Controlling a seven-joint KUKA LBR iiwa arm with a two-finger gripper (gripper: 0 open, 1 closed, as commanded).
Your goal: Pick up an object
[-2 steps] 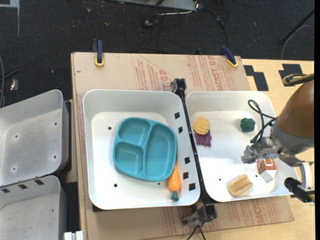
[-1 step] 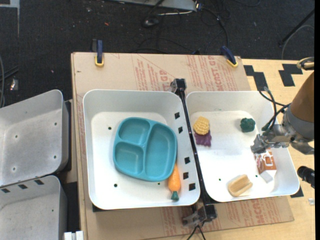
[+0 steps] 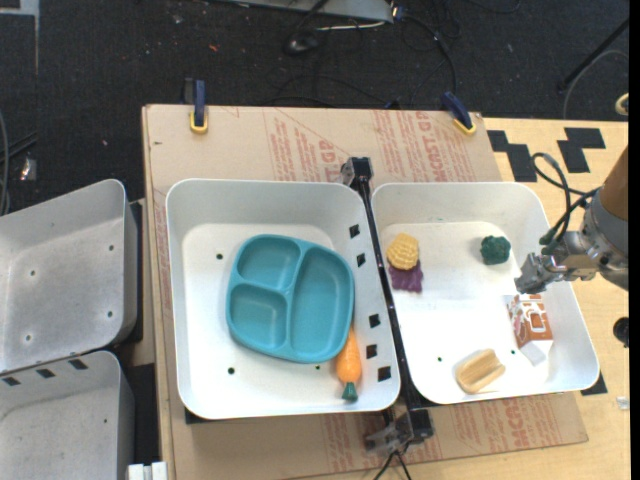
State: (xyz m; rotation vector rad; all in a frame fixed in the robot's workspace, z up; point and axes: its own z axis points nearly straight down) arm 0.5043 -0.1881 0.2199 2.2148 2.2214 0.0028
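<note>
The desk (image 3: 300, 133) is a brown board carrying two shallow white bins side by side, held down by yellow clamps (image 3: 199, 118) at its far edge.

In the left bin (image 3: 190, 268) a teal divided plate (image 3: 291, 298) lies roughly in the middle, with three compartments facing up. A toy carrot (image 3: 348, 365) rests just beside the plate's near right corner, close to the bin's near right corner, with its green tip pointing toward the near edge.

The right bin (image 3: 440, 203) holds several small things, well apart from one another. A yellow corn-like piece (image 3: 403, 251) sits near the bin's left wall, touching a purple piece (image 3: 406, 277) just on its near side. A dark green lump (image 3: 494, 249) lies toward the far right of the bin. A tan bread-like block (image 3: 479, 370) lies near the bin's near edge. A small red and white packet (image 3: 531, 324) lies against the right wall of the bin.

The arm reaches in over the desk's right edge, and the claw (image 3: 537, 273) hangs over the right side of the right bin, between the green lump and the red and white packet, just above the packet's far end. From here I cannot tell whether the claw is parted or closed, and I see nothing held in it.

A second white tray (image 3: 60, 268) sits off the desk's left edge.
</note>
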